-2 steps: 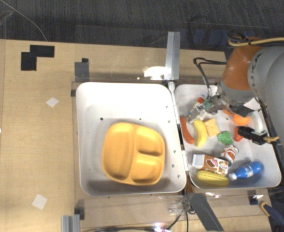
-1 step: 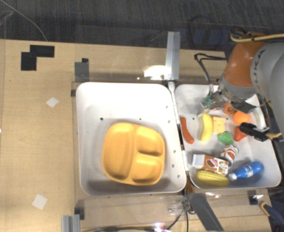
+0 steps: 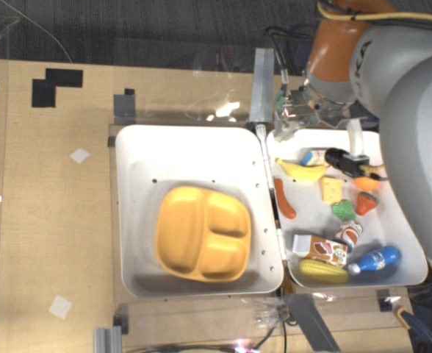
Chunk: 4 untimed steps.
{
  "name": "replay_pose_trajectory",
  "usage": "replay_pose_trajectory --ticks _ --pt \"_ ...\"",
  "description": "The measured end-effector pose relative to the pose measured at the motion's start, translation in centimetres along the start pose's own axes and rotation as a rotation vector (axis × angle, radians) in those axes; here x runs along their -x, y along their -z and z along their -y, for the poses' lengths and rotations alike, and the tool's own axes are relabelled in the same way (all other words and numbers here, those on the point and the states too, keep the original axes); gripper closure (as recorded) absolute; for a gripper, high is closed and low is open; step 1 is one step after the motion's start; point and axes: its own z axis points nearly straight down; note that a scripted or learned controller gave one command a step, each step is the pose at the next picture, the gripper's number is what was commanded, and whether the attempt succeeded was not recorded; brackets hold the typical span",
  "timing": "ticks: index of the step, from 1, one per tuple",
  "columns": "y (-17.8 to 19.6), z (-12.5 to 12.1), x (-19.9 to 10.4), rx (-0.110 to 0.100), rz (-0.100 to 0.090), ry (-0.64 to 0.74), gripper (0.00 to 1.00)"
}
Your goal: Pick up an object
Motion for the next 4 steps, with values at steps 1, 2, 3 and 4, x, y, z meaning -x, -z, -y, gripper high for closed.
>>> replay_pose_trajectory --ticks 1,2,3,4 --pt "-1.0 6.4 5.1 -0.007 0.002 0.073 1.00" --pt "-1.0 6.3 4.8 -0.005 0.001 0.078 0.00" --pt "-8.3 6.2 7.6 -0.005 0.002 -0.030 0.00" --pt "-10.3 3.0 9.1 -0.026 -0.003 0.116 0.00"
